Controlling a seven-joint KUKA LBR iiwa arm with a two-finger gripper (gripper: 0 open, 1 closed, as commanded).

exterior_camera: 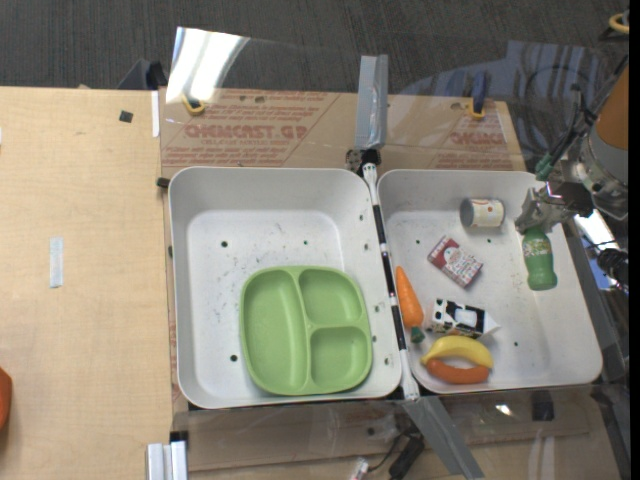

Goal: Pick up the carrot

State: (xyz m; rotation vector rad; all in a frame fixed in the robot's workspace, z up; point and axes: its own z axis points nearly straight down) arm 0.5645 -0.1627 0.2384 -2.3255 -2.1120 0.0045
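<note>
The carrot (407,298) is orange with a green tip. It lies lengthwise against the left wall of the right bin (570,363), close to the divider between the bins. My gripper (537,208) hangs at the right bin's far right side, just above the cap end of a green bottle (540,260). The gripper is well to the right of the carrot and apart from it.
The right bin also holds a small tan cup (483,212), a red box (455,261), a black-and-white carton (459,317), a banana (460,349) and a red-orange piece (458,371). The left bin (200,268) holds a green divided plate (307,328).
</note>
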